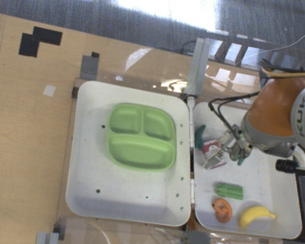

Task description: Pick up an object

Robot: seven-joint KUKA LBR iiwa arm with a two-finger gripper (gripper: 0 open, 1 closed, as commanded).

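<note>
- Gripper [214,157] sits low in the right bin [279,227], near its left wall; finger state: can't tell, too blurred.
- Dark green object [199,137] just left of it, against the wall, contact unclear.
- Green ridged piece [229,190], orange ring-shaped piece [222,209] and banana [256,216] lie loose near the front of the right bin.
- Left bin [80,193] holds a green divided plate [141,137].

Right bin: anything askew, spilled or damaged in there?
Nothing stands out. In the right bin, the banana, the green piece and the orange piece lie apart near the front edge, intact. The gripper hangs over the bin's left side. The green tray sits flat in the left bin.
</note>
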